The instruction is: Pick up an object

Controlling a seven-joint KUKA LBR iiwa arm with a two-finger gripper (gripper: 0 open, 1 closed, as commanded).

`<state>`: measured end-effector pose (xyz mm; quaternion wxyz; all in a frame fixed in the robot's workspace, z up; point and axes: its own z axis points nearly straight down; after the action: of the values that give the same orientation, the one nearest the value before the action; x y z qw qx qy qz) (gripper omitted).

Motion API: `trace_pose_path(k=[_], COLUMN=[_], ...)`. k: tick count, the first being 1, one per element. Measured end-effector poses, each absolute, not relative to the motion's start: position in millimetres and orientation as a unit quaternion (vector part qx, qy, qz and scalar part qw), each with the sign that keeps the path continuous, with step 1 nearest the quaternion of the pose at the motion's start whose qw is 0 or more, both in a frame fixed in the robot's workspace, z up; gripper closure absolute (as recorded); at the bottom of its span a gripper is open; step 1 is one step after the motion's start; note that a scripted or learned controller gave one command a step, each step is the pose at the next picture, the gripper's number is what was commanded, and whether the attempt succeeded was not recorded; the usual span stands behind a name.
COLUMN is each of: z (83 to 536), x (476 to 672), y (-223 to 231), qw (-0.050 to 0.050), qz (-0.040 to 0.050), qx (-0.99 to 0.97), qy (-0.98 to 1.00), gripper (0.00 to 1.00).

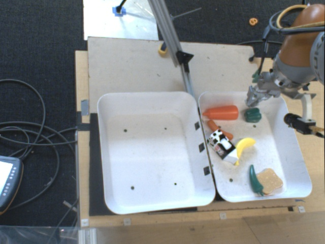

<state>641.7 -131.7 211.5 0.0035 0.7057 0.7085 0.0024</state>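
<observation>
You see left bin (109, 151) well left of gripper. Orange block (221, 113) lower-left of it. Cow toy (221, 142), banana (245, 146) below. Gripper (255, 98) hovers just above dark green piece (252, 116); grip state — cannot tell. Bread slice (269, 181) far below.

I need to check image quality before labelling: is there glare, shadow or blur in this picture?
Camera view: even, soft light; glare on the pale sheet at top; faint shadows under the toys, such as the banana; the arm looks slightly soft; both bins appear sharp.
</observation>
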Motion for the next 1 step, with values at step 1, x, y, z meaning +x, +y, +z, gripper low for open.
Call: trace_pose_path(k=[1], z=[210.0], x=[634.6], y=[-79.1], qw=[0.0], qz=[0.001], qx=[0.704], qy=[0.71], gripper=[1.0])
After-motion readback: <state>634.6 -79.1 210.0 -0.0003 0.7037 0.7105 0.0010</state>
